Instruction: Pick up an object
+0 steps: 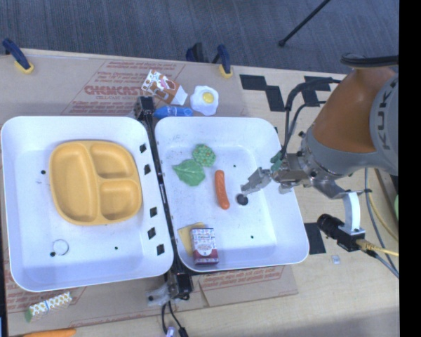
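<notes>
My gripper (245,192) hangs low over the right bin (266,135), its fingers apart with nothing between them. An orange sausage-shaped toy (222,189) lies just to its left, a short gap away. Further left are a flat green leaf (189,172) and a bumpy green vegetable (203,154). A red packet (204,246) rests near the bin's front edge, with a yellow piece (192,231) tucked behind it. The grey arm with its orange band (351,121) reaches in from the right.
The left bin (21,153) holds a yellow divided plate (95,181) and a small clear ring (59,246). Behind the bins lie a fried-egg toy (205,98), a blue item (172,111) and a snack packet (158,84). Black clips (151,181) line the seam between bins.
</notes>
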Controlling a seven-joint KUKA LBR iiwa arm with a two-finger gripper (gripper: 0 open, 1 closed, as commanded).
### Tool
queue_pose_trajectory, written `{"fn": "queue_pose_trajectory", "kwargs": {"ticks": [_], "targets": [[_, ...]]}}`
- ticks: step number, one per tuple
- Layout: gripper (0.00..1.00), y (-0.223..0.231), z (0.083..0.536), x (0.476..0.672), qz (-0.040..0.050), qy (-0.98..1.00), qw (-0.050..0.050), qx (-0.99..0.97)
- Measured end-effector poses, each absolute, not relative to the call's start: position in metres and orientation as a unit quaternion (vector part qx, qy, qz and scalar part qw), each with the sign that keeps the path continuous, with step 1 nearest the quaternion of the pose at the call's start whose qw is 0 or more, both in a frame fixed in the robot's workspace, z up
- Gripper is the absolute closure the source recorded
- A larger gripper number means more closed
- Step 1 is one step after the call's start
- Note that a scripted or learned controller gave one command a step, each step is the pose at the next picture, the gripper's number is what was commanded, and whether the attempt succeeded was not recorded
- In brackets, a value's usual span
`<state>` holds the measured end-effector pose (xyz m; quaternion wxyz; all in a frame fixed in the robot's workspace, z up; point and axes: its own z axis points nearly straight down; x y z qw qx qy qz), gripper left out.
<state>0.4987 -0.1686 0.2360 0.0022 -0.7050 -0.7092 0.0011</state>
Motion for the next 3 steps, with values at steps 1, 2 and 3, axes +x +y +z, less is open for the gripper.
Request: {"fn": "queue_pose_trajectory", "kwargs": {"ticks": [1, 2, 3], "targets": [[0.00, -0.172, 0.130, 0.568, 0.0014, -0.637, 0.002, -0.771], [0.00, -0.146, 0.091, 0.533, 0.0018, -0.651, 0.004, -0.759], [1.00, -0.146, 0.101, 0.534, 0.0023, -0.653, 0.004, -0.757]]}}
